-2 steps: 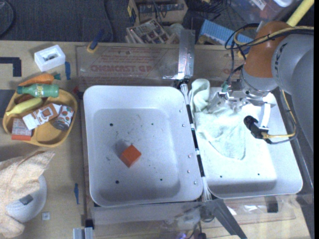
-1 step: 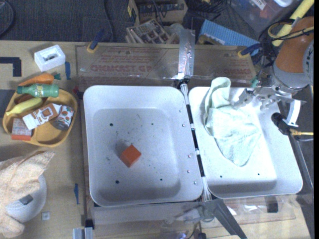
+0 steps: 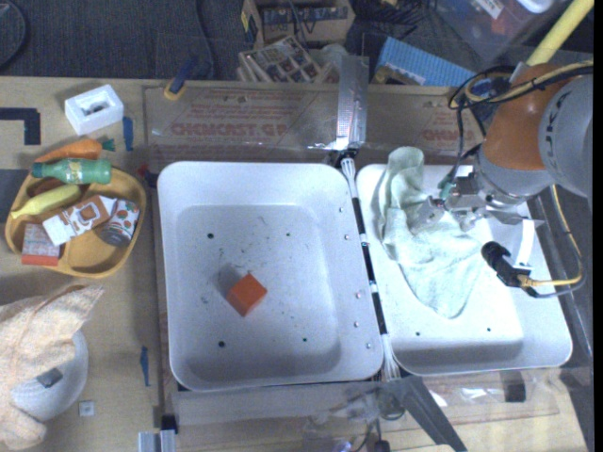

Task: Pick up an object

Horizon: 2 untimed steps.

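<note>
Arm: the grey arm [image 3: 565, 130] enters from the right, its orange band [image 3: 513, 130] above the wrist; the wrist bends down over the upper part of the right bin [image 3: 537, 347].
Gripper: the gripper [image 3: 450, 205] sits low at the cloth's upper right part, pointing towards the left.
Gripper state: it cannot be told from this view, as the tip is lost against the cloth's folds.
Cloth: a pale, crumpled cloth [image 3: 424, 252] lies in the right bin, along its left wall and into its middle, bunched higher at the top left.
Orange block: a small orange block [image 3: 247, 294] lies on the floor of the left bin [image 3: 188, 205], a little below centre, well apart from the gripper.
Cable: a black cable [image 3: 528, 281] loops below the wrist, over the right bin's right side.
Yellow bowl: a yellow bowl [image 3: 94, 257] of toy food stands on the bench left of the bins.
</note>
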Each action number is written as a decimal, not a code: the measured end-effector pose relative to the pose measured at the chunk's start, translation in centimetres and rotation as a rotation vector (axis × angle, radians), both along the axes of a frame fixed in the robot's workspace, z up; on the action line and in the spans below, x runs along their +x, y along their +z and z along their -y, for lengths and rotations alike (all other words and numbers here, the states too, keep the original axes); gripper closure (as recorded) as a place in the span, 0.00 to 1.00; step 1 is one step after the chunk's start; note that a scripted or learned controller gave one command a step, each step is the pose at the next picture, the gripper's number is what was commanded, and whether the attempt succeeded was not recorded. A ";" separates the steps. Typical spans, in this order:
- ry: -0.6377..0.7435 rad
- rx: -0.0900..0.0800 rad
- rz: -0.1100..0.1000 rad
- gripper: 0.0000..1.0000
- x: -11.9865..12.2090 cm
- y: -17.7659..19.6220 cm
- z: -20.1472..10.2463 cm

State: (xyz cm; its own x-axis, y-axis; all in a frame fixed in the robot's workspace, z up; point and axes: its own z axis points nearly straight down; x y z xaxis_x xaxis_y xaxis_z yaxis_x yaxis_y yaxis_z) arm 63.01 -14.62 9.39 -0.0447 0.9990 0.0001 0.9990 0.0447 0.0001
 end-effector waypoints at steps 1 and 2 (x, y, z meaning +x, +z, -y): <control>0.249 -0.002 0.005 0.00 1.5 2.2 -0.2; 0.224 -0.005 0.010 0.00 4.0 -0.3 -4.6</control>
State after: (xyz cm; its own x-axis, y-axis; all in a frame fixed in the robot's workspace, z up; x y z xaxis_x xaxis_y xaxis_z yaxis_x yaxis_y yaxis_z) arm 66.98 -9.98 9.12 -0.2658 0.9640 -0.0064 0.9640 0.2658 0.0088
